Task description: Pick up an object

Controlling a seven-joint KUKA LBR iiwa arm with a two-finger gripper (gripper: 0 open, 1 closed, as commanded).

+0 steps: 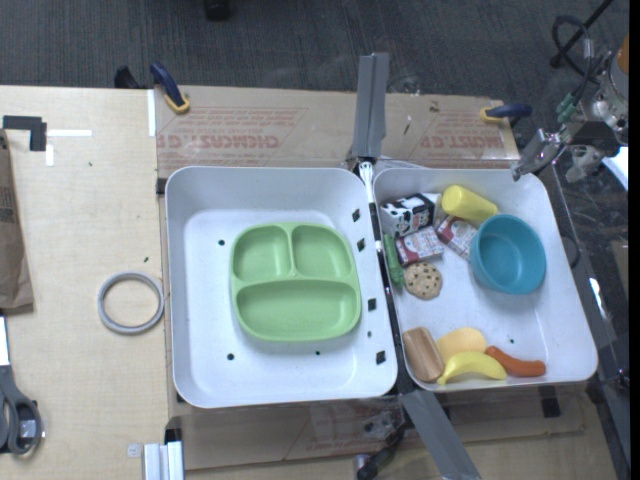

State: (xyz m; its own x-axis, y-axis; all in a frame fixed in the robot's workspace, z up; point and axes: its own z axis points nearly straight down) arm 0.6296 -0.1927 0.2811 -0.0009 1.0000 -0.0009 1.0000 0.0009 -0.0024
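In the right bin point(570, 298), nearest the front edge, a yellow banana point(472, 369) lies touching an orange carrot point(520, 365), with a brown bread piece point(422, 354) just beside it. Further back there is a cookie point(424, 281) and a blue bowl point(510, 255), upright. Behind them are small food packets point(418, 244), a black-and-white box point(408, 211) and a yellow cylinder point(467, 203). The left bin point(195, 298) holds a green divided plate point(295, 281). The gripper point(540, 154) hangs over the far right corner of the right bin, apart from all objects; whether it is spread or closed I cannot tell.
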